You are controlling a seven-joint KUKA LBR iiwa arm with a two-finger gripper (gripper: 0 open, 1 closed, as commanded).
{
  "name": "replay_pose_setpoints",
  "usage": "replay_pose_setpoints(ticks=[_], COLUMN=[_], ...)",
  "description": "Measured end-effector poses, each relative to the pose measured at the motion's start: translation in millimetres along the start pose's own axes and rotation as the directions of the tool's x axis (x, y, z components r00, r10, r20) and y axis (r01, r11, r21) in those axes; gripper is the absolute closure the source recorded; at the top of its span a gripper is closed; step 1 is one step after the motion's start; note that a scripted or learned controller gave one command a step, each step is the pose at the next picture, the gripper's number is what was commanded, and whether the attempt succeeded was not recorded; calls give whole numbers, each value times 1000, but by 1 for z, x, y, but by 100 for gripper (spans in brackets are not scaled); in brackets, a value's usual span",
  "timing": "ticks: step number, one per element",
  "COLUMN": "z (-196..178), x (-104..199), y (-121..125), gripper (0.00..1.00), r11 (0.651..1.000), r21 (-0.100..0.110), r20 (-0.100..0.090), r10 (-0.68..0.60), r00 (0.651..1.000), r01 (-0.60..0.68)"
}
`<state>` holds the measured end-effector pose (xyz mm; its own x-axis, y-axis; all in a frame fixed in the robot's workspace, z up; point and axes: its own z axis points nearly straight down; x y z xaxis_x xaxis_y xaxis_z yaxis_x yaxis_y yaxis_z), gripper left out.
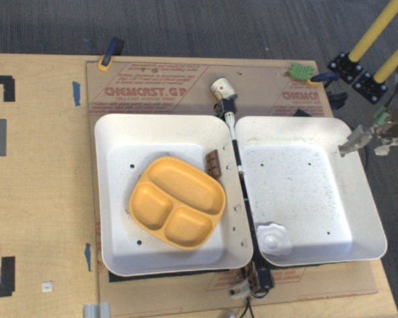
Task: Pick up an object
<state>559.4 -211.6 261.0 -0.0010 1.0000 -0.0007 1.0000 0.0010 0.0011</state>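
The gripper [358,140] is held low over the right bin's [358,204] far right edge. Its grip cannot be told. A yellow plate [178,202] lies in the left bin [113,177].

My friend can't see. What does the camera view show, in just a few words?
Two white bins sit side by side on a bench: the left bin holds a yellow divided plate and a small brown block, the right bin a small white object. The gripper pokes in at the right bin's far right rim.
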Motion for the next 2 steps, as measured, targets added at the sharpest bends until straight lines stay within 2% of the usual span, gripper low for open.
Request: replay_pose_setpoints(ticks=[1, 2], z=[148, 138], x=[-5, -6], y=[-50, -49], gripper=[0, 100], r11=[988, 988], r21=[1, -3], r20=[-4, 1], r10=[-156, -154], r00=[988, 988], r01=[156, 154])
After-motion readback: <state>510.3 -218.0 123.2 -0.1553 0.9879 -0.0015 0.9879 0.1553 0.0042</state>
